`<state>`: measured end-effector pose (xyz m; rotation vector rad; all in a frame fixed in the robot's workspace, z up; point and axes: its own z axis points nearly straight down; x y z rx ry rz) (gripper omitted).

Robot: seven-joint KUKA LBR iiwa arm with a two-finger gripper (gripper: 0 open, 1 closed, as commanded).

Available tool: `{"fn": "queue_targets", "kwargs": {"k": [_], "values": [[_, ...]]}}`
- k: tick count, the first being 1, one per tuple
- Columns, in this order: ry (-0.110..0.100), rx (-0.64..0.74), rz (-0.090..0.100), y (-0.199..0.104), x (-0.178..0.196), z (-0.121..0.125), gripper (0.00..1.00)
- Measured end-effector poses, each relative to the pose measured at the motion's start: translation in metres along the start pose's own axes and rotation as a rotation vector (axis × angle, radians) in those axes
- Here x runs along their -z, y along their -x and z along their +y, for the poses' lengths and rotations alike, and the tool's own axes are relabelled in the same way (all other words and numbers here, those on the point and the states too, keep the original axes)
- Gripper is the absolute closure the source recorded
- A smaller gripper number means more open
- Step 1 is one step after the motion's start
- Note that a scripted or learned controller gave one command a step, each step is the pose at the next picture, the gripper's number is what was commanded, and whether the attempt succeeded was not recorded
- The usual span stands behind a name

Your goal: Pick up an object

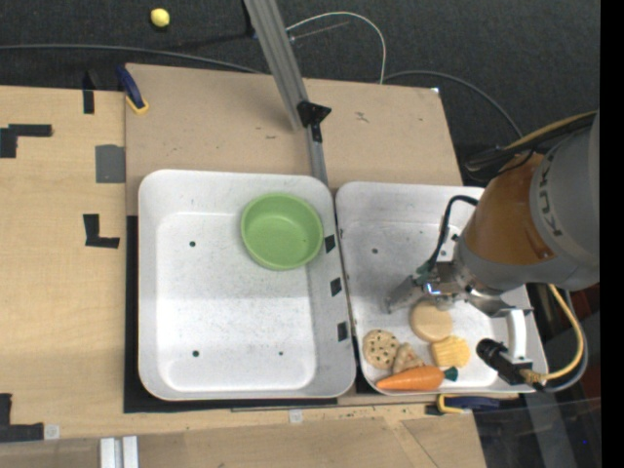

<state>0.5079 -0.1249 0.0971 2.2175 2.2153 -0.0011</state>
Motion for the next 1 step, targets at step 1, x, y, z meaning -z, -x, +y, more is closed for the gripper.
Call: {"fn": "queue_targets", "kwargs": {"k": [1], "values": [[0.002,0.002,0.003,-0.0012,0.0127,0.0013,1.0]]}}
